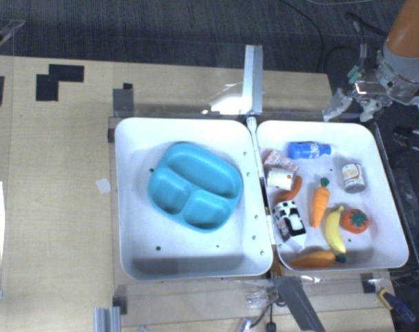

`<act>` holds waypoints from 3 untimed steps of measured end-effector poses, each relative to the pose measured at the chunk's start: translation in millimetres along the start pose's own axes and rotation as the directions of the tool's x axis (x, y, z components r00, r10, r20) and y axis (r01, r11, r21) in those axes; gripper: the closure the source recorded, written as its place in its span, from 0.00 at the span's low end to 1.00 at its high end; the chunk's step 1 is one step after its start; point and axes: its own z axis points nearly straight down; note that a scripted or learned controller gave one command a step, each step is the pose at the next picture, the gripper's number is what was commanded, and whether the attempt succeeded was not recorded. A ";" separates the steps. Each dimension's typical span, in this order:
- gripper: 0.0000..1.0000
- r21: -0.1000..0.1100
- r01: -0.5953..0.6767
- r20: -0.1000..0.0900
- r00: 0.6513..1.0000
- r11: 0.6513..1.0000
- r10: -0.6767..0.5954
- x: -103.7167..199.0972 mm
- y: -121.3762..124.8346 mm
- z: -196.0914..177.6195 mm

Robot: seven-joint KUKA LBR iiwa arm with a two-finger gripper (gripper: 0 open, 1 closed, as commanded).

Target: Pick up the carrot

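The carrot (320, 206) is orange with a small green top and lies in the middle of the right bin (382, 185), its tip pointing toward the near side. The gripper (352, 104) hovers above the bin's far rim, well behind the carrot. Its fingers (336, 106) are spread open and hold nothing.
Around the carrot lie a banana (334, 235), an orange tomato-like fruit (355, 221), a small can (352, 176), a blue bottle (308, 150), a black-and-white toy (290, 220), a white cup (279, 179) and an orange vegetable (312, 259). The left bin (137, 158) holds a blue divided plate (194, 185).
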 end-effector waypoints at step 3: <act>0.00 0.005 -0.098 -0.001 0.995 0.995 0.098 9.6 -94.4 133.6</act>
